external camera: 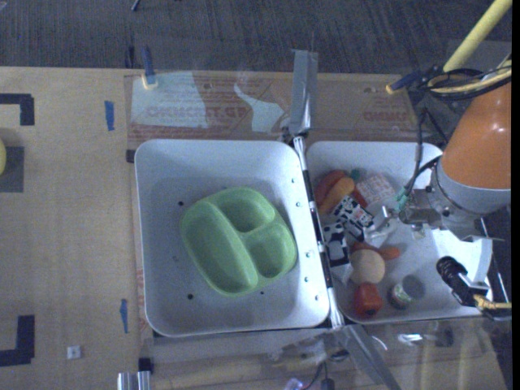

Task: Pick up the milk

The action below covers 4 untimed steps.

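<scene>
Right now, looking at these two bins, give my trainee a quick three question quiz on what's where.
1. True or false: the green divided plate lies in the left bin.
2. Which bin is the claw over? A) left B) right
3. Fill in: the black-and-white spotted milk carton lies close to the ____ between the bins.

Key: 1 true. 2 B. 3 divider.

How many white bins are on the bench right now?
2. The left bin holds a green divided plate. The right bin holds a heap of small items, among them a black-and-white patterned carton, with the arm over its right part.
</scene>
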Each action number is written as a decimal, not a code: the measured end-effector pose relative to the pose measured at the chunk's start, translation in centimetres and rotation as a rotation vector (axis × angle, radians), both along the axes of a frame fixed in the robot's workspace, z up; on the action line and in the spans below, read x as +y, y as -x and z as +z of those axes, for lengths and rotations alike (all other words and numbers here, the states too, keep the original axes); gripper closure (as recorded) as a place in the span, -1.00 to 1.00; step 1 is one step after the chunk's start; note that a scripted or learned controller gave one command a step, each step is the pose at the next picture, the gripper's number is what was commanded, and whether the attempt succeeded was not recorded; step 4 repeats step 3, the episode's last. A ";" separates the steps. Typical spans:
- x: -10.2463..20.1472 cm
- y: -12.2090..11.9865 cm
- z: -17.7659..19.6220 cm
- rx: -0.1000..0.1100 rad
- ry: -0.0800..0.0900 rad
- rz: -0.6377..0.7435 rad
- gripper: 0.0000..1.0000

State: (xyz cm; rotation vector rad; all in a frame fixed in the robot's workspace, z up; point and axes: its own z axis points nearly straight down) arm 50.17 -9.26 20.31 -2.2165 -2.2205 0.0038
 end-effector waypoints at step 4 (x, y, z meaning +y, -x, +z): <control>3.8 -1.2 -2.0 -0.004 0.000 0.390 1.00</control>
